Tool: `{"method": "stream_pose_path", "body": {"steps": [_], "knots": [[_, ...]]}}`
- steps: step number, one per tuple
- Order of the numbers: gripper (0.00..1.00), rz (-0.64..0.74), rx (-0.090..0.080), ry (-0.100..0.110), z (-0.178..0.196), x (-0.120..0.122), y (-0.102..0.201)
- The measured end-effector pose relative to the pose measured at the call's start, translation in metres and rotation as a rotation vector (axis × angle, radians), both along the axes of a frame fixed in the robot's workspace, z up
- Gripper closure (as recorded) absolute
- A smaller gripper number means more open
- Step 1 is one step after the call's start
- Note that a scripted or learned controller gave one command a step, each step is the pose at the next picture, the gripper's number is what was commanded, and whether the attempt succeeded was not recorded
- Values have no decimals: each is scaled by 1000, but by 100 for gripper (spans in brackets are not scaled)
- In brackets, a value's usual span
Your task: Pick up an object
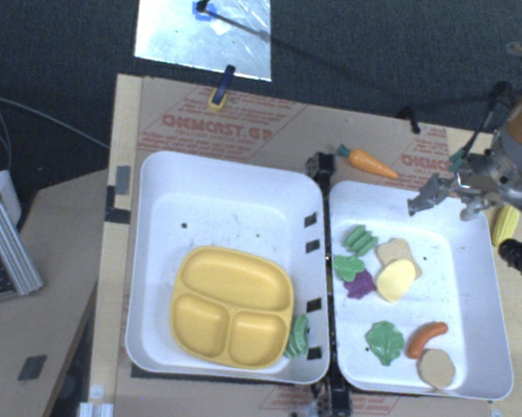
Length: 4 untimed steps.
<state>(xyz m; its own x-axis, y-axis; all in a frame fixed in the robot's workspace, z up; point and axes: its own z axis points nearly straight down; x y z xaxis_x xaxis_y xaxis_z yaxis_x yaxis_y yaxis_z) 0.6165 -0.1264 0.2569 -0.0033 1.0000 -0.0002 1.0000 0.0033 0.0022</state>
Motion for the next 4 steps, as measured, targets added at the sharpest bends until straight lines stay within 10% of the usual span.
{"method": "stream_pose_path", "body": {"steps": [1,2,3,4], "knots": [[0,-8,1,12,-169,-28,-58],[0,-8,3,11,-174,-132,-60],[100,-3,0,-2,-162,-125,-59],[100,-4,-1,1,-173,-129,-81]]}}
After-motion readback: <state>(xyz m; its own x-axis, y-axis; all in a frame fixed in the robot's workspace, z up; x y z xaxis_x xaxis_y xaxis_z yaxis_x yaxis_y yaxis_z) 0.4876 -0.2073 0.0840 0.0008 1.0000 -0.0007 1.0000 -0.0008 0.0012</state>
